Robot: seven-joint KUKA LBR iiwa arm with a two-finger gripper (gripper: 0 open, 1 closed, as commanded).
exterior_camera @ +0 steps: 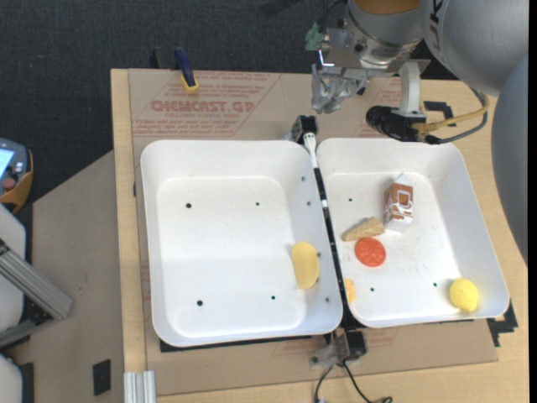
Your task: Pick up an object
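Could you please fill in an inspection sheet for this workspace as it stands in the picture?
Surface: cardboard sheet under two white bins, left bin and right bin, side by side.
Job's things: yellow piece in left bin; carton, tan piece, red disc and yellow ball in right bin.
Clutter: blue-and-yellow clamp at the cardboard's far edge.
Grippers: gripper raised behind the bins, holding nothing visible.
Cables: yellow cable by the arm; dark wire at the near edge.
Surroundings: dark floor.
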